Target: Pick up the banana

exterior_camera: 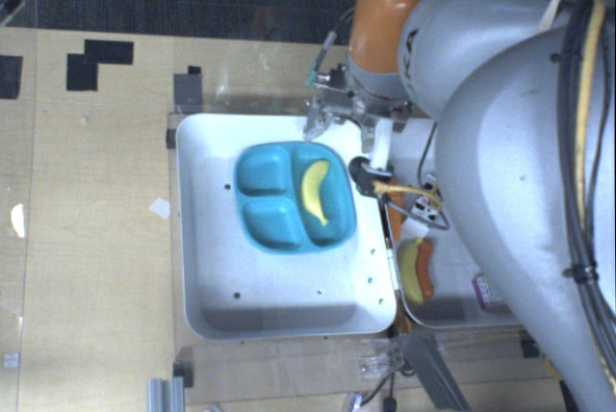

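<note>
A yellow banana [316, 192] lies in the right compartment of a blue divided tray [274, 208], which sits in the left white bin [207, 237]. My gripper [332, 116] hangs over the bin's far edge, just above and behind the tray's far right corner. It is apart from the banana, and nothing shows in its grasp. The grey arm with its orange band fills the right side of the view and hides most of the right bin.
In the right bin [452, 314], a yellow and red object [416, 270] lies near the dividing wall, with a small orange piece [395, 219] above it and a purple-labelled item [486, 290] to its right. Wooden bench surface extends to the left.
</note>
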You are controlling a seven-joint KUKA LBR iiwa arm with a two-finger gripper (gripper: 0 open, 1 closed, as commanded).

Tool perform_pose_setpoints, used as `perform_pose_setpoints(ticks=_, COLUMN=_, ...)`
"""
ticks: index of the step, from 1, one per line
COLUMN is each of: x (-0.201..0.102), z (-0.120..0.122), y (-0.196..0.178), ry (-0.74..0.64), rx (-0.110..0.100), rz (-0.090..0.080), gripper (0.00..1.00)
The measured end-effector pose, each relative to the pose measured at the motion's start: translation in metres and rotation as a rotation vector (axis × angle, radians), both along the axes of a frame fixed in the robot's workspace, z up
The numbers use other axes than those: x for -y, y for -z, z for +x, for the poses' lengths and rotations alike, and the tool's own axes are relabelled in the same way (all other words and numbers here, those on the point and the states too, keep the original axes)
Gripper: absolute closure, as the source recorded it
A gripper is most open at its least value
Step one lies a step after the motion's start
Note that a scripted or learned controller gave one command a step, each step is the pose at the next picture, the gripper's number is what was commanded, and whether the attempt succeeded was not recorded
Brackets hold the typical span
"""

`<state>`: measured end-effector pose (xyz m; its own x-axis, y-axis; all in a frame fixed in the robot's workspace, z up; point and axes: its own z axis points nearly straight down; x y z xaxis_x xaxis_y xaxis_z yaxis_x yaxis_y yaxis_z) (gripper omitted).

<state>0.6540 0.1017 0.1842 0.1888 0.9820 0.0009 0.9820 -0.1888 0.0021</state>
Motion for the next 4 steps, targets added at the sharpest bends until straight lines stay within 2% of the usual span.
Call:
perform_pose_setpoints(ticks=1, x=0.1, z=0.016, y=0.0, ry=-0.111, rx=0.001, rz=0.0, gripper=0.0)
perform_pose_setpoints(ticks=2, x=0.199, z=-0.003, y=0.039, ry=0.122, rx=-0.001, rz=0.0, gripper=0.0)
perform_pose_setpoints(ticks=3, x=0.214, z=-0.06, y=0.088, ry=0.181, rx=0.008, rz=0.001, gripper=0.0)
perform_pose_setpoints(ticks=4, x=0.242, z=-0.129, y=0.094, ry=0.175, rx=0.017, rz=-0.002, gripper=0.0)
